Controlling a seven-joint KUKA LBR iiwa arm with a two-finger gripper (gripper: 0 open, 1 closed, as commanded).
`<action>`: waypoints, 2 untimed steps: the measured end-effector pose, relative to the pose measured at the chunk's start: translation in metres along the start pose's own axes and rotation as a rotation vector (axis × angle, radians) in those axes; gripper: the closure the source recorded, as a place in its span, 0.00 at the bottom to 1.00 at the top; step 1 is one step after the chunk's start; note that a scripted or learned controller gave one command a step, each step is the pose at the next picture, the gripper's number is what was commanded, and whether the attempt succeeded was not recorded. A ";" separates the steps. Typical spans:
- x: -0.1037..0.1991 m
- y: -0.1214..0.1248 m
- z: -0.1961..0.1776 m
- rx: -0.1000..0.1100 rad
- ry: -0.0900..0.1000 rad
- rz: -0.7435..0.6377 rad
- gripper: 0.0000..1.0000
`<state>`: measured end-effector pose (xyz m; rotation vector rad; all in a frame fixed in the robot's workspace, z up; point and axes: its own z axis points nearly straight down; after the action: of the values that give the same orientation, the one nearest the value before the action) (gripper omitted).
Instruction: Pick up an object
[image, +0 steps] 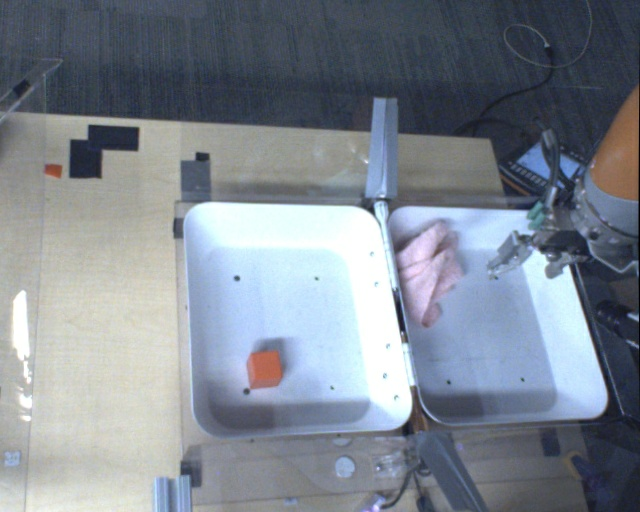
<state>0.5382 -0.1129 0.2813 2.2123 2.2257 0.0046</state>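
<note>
Pale wooden bench (100, 330), crumpled pink cloth (430, 270) (soft, folded), orange cube (265, 369).

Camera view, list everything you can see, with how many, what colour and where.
Bins: two, white, side by side on the bench.
Block: one, orange, lower left part of the left bin.
Cloth: one, pink, crumpled at the upper left of the right bin.
Bench: one, light wood, under the bins.
Black shapes: two, bench's far left corner, a small orange square beside them.
Cable: one, thin, looped on the dark floor beyond.
Arm: one, grey with an orange band, at right.
Gripper: one, grey, over the right bin's upper right.
</note>
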 end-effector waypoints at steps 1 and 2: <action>-0.012 0.067 0.136 0.000 0.000 -0.201 0.00; 0.002 0.126 0.190 -0.010 -0.003 -0.274 0.00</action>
<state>0.6654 -0.1103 0.0914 1.8822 2.4992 0.0123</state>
